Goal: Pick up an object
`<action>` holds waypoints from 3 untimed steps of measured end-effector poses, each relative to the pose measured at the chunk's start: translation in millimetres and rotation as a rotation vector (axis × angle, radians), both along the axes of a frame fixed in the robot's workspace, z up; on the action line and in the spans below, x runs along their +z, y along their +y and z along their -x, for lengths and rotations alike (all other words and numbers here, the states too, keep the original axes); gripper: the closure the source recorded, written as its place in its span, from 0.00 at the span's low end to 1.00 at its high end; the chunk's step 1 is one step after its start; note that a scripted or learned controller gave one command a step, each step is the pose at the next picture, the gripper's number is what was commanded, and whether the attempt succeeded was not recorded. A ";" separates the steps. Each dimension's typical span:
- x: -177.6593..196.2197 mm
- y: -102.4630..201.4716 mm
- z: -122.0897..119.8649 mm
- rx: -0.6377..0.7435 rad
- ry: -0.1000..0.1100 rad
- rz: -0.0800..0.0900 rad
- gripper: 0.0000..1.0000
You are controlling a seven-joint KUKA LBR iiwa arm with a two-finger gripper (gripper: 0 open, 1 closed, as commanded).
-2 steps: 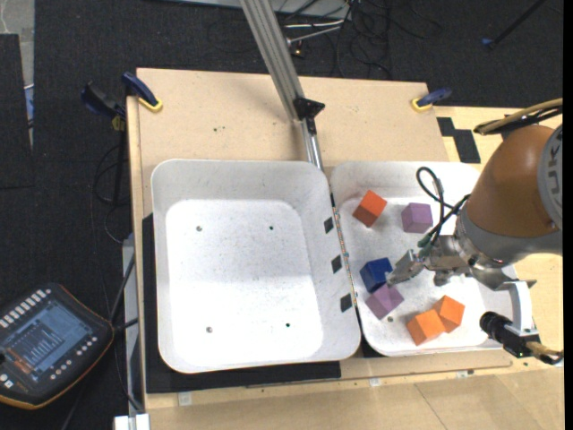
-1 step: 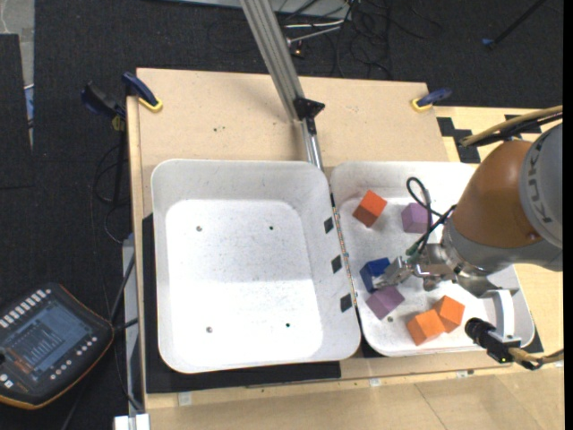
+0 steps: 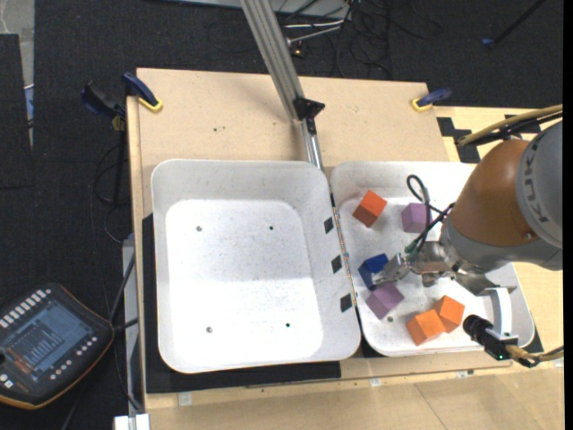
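Your gripper (image 3: 397,271): in the right bin (image 3: 501,173), between blue block (image 3: 372,266) and purple block (image 3: 385,300); grip state cannot be told.

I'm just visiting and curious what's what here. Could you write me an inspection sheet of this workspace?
Surface: tan wooden bench bearing a left bin and a right bin.
Job's things: all in the right bin: three orange blocks, two purple blocks, one blue block.
Clutter: nothing seen.
Grippers: end effector low over the right bin, beside the blue block.
Cables: black cable looping near the arm.
Surroundings: teach pendant on the floor, clamps at the bench corners.
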State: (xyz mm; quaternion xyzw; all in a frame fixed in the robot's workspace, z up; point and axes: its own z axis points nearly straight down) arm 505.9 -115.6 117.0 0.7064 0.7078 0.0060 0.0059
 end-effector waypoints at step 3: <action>128.6 10.0 -4.3 0.002 0.009 0.002 1.00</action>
